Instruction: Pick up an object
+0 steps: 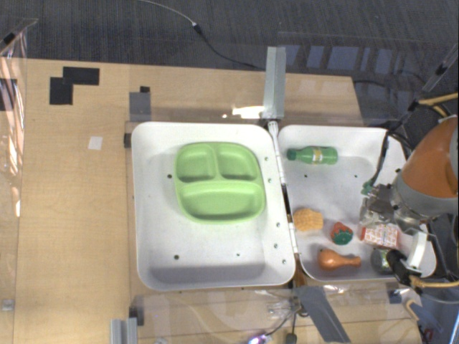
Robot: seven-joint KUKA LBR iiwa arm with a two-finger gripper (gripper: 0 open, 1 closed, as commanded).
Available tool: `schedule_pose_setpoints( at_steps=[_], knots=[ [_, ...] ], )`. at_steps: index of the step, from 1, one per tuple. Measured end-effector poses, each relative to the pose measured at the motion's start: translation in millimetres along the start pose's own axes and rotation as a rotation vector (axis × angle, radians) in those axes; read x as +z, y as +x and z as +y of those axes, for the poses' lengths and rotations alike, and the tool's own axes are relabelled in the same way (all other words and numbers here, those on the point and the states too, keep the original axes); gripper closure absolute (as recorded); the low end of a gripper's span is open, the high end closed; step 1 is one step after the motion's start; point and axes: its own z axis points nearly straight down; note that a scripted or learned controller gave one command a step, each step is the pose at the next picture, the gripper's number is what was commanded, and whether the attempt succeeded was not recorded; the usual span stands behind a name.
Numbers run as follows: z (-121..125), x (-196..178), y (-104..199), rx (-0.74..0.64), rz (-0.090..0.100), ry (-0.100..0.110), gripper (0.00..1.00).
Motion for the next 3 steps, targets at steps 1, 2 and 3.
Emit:
schedule_pose_setpoints(
  at_steps=[1,2,3],
  knots=[
    [5.4,-69.6,66.7,0.136,-0.004,0.034,1.00],
    [99.3,-74.6,125.5,0.113,-0.005,0.033,1.00],
    [132.9,-74.0,148.4,0.256,-0.007,0.032,1.00]
  ],
)
